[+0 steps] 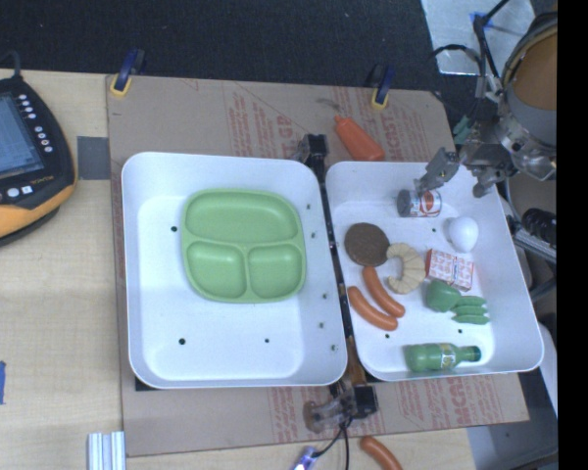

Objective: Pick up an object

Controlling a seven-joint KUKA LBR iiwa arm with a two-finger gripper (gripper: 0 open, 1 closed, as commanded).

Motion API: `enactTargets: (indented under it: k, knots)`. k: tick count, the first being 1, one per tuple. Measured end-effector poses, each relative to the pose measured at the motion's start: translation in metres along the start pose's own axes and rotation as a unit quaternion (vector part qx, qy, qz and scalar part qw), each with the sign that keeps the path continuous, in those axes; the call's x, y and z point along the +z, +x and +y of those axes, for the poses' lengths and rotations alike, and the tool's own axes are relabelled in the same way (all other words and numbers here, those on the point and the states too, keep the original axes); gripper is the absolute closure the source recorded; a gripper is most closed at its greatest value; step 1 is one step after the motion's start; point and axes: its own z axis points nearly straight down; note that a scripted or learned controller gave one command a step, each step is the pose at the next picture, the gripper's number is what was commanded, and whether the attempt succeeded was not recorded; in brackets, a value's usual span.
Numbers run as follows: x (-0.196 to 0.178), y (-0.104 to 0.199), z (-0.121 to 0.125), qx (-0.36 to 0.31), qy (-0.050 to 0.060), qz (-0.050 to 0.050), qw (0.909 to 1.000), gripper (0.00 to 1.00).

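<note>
Nearest the lens, at the bottom edge, an orange sausage-shaped piece [379, 450] lies on the bench beside a black clamp [345, 403] at the junction of the two bins.

Far left: a teach pendant [15, 160] with a dark screen and orange body rests on the wooden bench, well apart from the bins.

Left bin [152, 292]: holds one green divided plate [244, 244], three compartments, lying flat near the centre.

Between the bins at the far side: a second black clamp [316, 148], with an orange carrot-like piece [358, 139] just beside it on the cardboard sheet [225, 116], outside both bins. Two blue clips [127, 70] pin the sheet's far edge.

Right bin [514, 292], contents from left:
- two orange sausages [377, 300], side by side, slanted;
- a brown round patty [367, 244];
- a beige croissant [405, 267], touching the patty;
- a small can [418, 203], on its side, near the far wall;
- a green bottle [443, 357], on its side along the near wall;
- a red and white carton [449, 269];
- a green vegetable piece [456, 302], just beside the carton;
- a white egg [462, 232].

Gripper [463, 176]: positioned over the far part of the right bin, fingers apart, nothing between them. One finger [438, 171] stands just above the can; contact cannot be confirmed. All candidate objects rest in the bin.
</note>
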Motion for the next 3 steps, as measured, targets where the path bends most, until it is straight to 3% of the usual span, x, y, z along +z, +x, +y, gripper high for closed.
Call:
enactTargets:
  k: [1, 2, 3]
  knots:
    - [0.157, -0.01, -0.017, 0.0, 0.002, 0.0, 1.0, 0.0]
    - [0.181, -0.039, 0.037, 0.001, -0.001, 0.0, 1.0, 0.0]
    - [0.077, -0.09, 0.058, 0.001, -0.002, 0.0, 1.0, 0.0]
